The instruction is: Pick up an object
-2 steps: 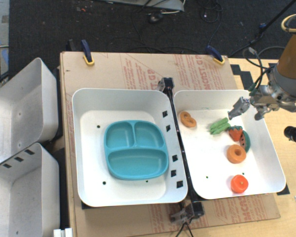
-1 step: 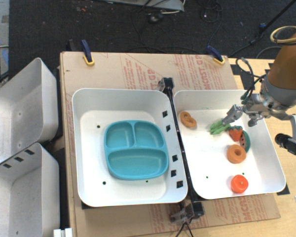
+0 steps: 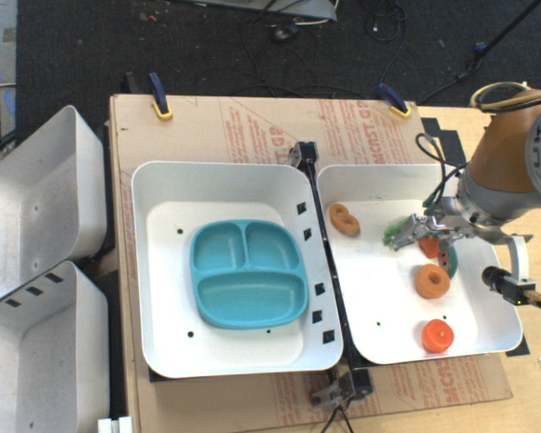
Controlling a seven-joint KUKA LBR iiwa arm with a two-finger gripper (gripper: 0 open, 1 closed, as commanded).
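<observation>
You are at the reaching step: the gripper (image 3: 430,234) hangs over the green toy (image 3: 401,233) in the right bin (image 3: 370,332), just above the orange ring (image 3: 432,281). I cannot tell how wide it stands. Next, lower and close.

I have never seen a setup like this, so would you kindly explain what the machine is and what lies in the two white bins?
This is one camera fixed above a bench, looking down at a slant. The grey and orange robot arm reaches in from the right. Its gripper hangs over the right bin, close to a green object; I cannot tell whether it holds anything. That bin also contains a small brown ring, a larger orange ring and a red-orange round piece. The left bin holds a blue divided plate.
</observation>
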